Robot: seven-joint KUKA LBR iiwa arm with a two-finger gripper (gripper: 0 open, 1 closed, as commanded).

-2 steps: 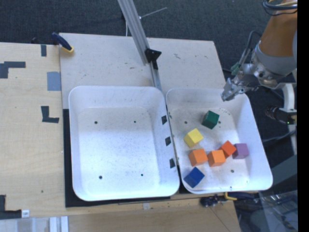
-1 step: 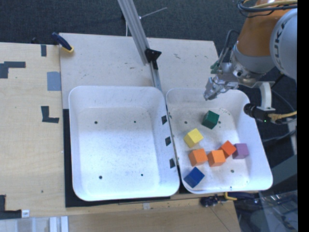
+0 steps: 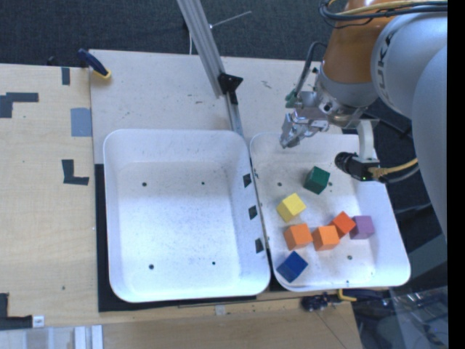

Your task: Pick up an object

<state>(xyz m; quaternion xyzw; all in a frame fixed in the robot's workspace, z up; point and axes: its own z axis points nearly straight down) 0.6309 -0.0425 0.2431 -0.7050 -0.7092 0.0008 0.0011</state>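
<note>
Several small cubes lie in the right bin (image 3: 381,264): a green one (image 3: 317,179), a yellow one (image 3: 290,206), two orange ones (image 3: 298,235) (image 3: 326,237), a red-orange one (image 3: 344,223), a purple one (image 3: 362,227) and a blue one (image 3: 293,266). My gripper (image 3: 292,139) hangs over the bin's far left corner, above and left of the green cube. Nothing shows between its fingers, which look close together.
The left bin (image 3: 116,195) sits beside the right one, sharing a middle rim. A slanted metal pole (image 3: 207,46) with a black clamp rises behind the bins. A blue and yellow tool (image 3: 94,62) lies at the bench's far left.
</note>
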